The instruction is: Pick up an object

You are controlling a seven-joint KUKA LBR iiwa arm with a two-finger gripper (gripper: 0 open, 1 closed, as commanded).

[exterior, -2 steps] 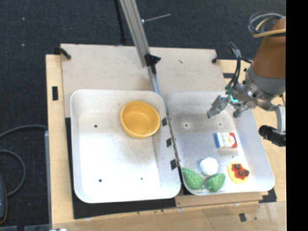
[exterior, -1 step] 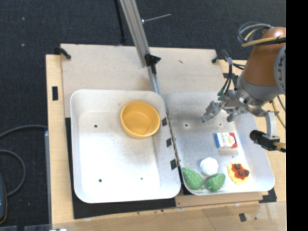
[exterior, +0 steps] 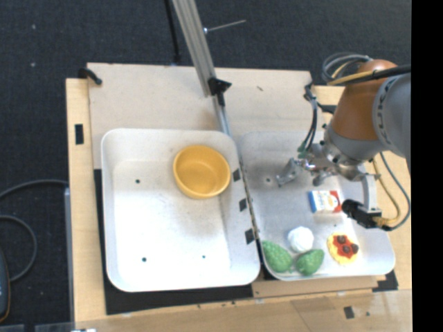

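Note:
The right bin (exterior: 270, 206) holds a small white, blue and red box (exterior: 324, 200), a white ball (exterior: 301, 238), two green lumps (exterior: 277, 256) (exterior: 310, 261) and a yellow and red toy (exterior: 343, 248). In the left bin (exterior: 138, 254) sits a yellow bowl (exterior: 201, 171). My gripper (exterior: 302, 177) hangs over the upper middle of the right bin, just above and left of the box. It is open, its fingers spread wide with nothing between them.
A slanted metal pole (exterior: 197, 40) comes down from the top to the ridge between the bins. Cables and a black connector (exterior: 361, 213) hang at the arm's right side, over the right bin's edge. The bench's bare board (exterior: 152, 95) lies behind the bins.

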